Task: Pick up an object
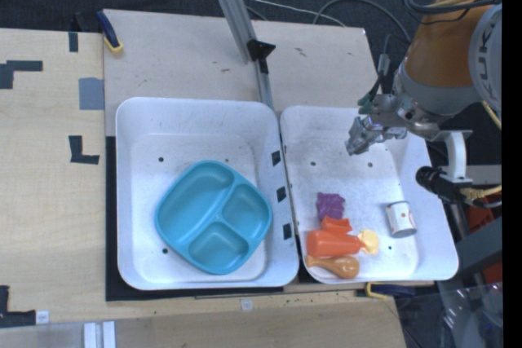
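Note:
In the right bin (pixel 310 134) lie a purple toy (pixel 329 204), an orange bottle-shaped toy (pixel 333 242), a small yellow piece (pixel 369 241), a tan drumstick-shaped toy (pixel 336 265) and a small silver can (pixel 399 218) with a red band. My gripper (pixel 359 141) hangs over the upper part of this bin, well above and behind the toys, with nothing seen between its fingers. From this angle the fingertips merge into one dark shape.
The left bin (pixel 139 126) holds a blue divided plate (pixel 214 216). A grey metal rod (pixel 232 0) slants down from the top to the wall between the bins. Cables run across the dark floor behind the bench.

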